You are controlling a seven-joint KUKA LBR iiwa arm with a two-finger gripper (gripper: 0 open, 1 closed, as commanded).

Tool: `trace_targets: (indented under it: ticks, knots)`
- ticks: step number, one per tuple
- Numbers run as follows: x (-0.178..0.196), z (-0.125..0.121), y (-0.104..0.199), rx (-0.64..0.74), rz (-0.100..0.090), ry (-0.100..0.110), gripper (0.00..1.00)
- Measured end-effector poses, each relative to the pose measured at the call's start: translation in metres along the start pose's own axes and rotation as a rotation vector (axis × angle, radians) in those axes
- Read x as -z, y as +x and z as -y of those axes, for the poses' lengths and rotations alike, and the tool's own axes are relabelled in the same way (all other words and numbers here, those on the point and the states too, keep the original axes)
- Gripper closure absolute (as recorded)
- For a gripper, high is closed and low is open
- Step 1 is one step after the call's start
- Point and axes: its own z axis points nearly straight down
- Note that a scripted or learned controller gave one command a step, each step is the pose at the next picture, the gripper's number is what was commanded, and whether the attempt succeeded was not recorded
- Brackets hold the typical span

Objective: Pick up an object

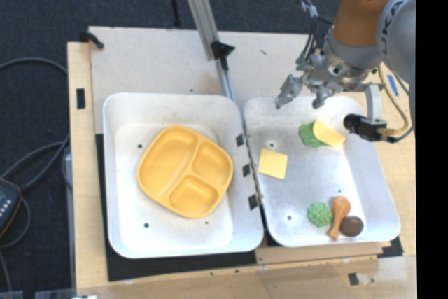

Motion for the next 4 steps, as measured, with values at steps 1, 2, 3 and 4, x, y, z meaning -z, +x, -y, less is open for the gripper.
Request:
trace_targets:
  ticks: [1, 2, 3, 4]
  knots:
    - [0.0, 0.0, 0.0, 0.0, 0.0, 0.0, 0.0]
    - [-0.047, -0.005, -0.008, -0.003, 0.002, 0.005, 0.0]
    - [-0.093, 0.004, -0.011, -0.003, 0.001, 0.005, 0.0]
    - [-0.146, 0.005, -0.013, -0.004, 0.001, 0.005, 0.0]
